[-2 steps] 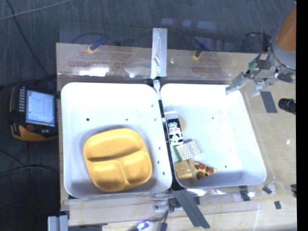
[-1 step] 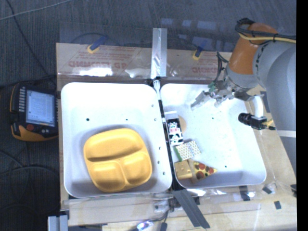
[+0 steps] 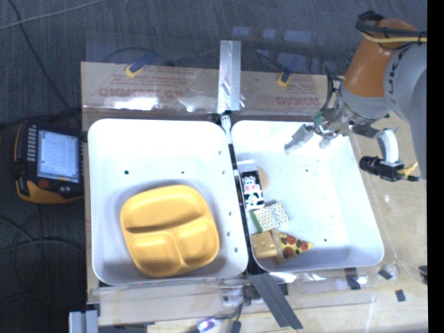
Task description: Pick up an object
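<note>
Overhead, the grey two-finger gripper hangs empty above the right white bin; finger spread indiscernible.

Bright, even light; white bins glare, perhaps slightly soft.

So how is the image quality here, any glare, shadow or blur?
Camera view: even lighting; glare on the clear film behind the bins; soft shadow around the yellow tray; the gripper looks slightly blurred; small items are too soft to identify.

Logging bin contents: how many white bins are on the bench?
2: the left bin holds a yellow tray; the right bin holds small items along its left wall.
</note>
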`<action>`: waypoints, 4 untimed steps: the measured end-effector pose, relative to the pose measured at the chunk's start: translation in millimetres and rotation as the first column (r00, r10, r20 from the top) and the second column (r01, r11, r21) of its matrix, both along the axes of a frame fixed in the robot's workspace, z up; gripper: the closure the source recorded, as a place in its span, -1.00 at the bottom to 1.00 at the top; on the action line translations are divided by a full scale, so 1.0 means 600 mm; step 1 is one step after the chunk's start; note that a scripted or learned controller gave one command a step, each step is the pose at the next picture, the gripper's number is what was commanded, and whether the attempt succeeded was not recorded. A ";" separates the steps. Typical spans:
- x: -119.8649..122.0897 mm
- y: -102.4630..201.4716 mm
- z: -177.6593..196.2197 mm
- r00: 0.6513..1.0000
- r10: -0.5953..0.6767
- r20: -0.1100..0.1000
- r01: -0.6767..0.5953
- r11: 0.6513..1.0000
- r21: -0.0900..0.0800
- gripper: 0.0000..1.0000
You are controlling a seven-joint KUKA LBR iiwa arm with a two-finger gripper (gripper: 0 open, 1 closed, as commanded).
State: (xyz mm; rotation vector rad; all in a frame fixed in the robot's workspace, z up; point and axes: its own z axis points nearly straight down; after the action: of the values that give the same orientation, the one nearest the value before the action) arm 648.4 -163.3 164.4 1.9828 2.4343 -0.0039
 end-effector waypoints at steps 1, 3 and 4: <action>0.030 0.060 -0.118 0.988 0.154 0.000 -0.154 0.988 -0.001 -1.00; 0.042 -0.064 -0.123 0.947 -0.322 -0.004 0.322 0.947 0.014 -1.00; 0.038 0.071 -0.126 0.952 -0.306 0.008 0.306 0.952 0.003 -1.00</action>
State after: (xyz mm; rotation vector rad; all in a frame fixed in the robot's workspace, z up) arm 671.1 -120.9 88.9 2.3322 2.0944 0.0053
